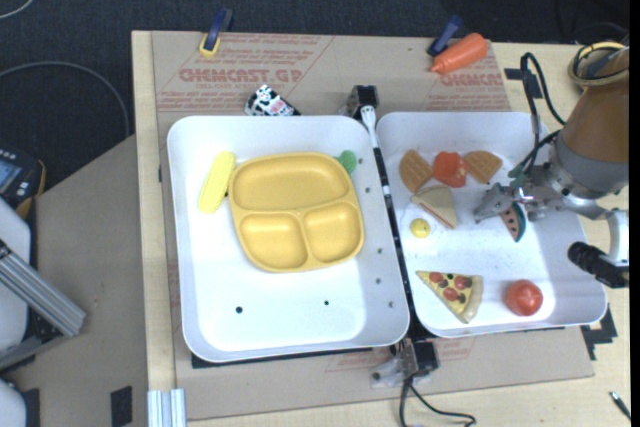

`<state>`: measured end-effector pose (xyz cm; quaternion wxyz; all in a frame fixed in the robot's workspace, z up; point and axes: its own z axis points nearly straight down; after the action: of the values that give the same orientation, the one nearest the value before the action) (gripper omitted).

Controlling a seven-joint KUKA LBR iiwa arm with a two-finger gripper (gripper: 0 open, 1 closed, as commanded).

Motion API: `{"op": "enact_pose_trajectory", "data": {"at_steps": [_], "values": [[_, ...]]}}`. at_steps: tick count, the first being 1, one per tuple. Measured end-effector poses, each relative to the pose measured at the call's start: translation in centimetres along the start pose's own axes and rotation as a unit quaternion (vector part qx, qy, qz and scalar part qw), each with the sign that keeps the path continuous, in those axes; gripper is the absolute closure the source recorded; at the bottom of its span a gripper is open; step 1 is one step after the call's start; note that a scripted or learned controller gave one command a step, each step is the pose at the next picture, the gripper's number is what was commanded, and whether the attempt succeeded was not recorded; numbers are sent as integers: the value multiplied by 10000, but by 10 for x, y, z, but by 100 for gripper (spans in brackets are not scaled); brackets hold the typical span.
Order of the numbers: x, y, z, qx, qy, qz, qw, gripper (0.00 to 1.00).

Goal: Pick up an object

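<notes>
My gripper (pixel 503 206) hangs low over the right bin (pixel 560 315), near its middle right, on the grey arm with the orange band (pixel 600 120). A watermelon slice (pixel 515 221) lies right at the gripper's tip, partly covered by it. Whether it is held, I cannot tell. To the left of the gripper are a sandwich wedge (pixel 437 207) and a small yellow piece (pixel 420 228). Behind lie a brown bread piece (pixel 414 169), a red tomato slice (pixel 449 167) and a piece of toast (pixel 483 164). A pizza slice (pixel 452 291) and a red ball-shaped tomato (pixel 523 296) sit at the front.
The left bin (pixel 200 315) holds a yellow divided plate (pixel 295 211), a corn cob (pixel 215 181) and a small green item (pixel 347 160). On the bench behind the bins lie an orange carrot (pixel 460 53) and a black-and-white toy (pixel 270 102).
</notes>
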<state>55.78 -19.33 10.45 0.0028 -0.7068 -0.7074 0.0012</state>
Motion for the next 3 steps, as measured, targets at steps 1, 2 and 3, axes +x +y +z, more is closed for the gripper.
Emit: {"op": "enact_pose_trajectory", "data": {"at_steps": [1,2,3], "values": [[1,0,21,-4,-2,1,10000,0],[0,0,9,-27,-10,5,10000,100],[6,5,-36,-55,-24,-4,10000,100]]}}
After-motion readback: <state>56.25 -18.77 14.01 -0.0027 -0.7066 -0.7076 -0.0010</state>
